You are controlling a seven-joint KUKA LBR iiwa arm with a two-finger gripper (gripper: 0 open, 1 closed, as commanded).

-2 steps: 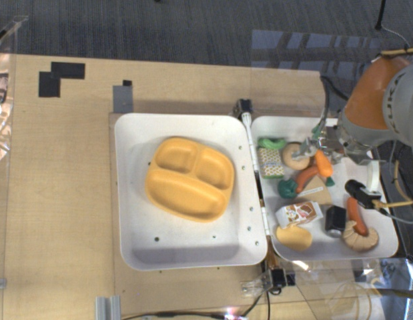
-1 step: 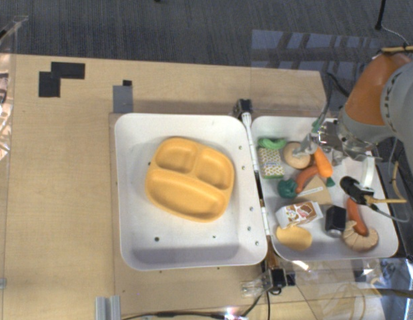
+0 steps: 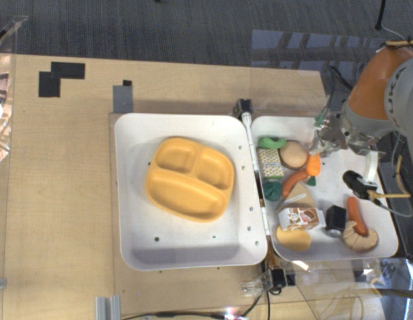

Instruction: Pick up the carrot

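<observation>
The carrot [image 3: 297, 179] is a slim orange-red stick with a dark green top [image 3: 271, 191]. It lies slantwise in the middle of the right bin [image 3: 391, 245]. My gripper [image 3: 322, 143] hangs over the upper part of that bin, up and to the right of the carrot and apart from it. A small orange piece [image 3: 313, 164] sits just below the gripper, by the carrot's tip; I cannot tell whether it touches either of them.
Around the carrot are a green piece [image 3: 271, 142], a tan round bun [image 3: 293, 155], a patterned block [image 3: 268, 164], a tan wedge [image 3: 301, 193], a small carton [image 3: 298, 217], a yellow lump [image 3: 293, 239], a black cube [image 3: 335, 219] and a sausage on a croissant [image 3: 359, 237]. The left bin [image 3: 133, 245] holds a yellow divided plate [image 3: 191, 179].
</observation>
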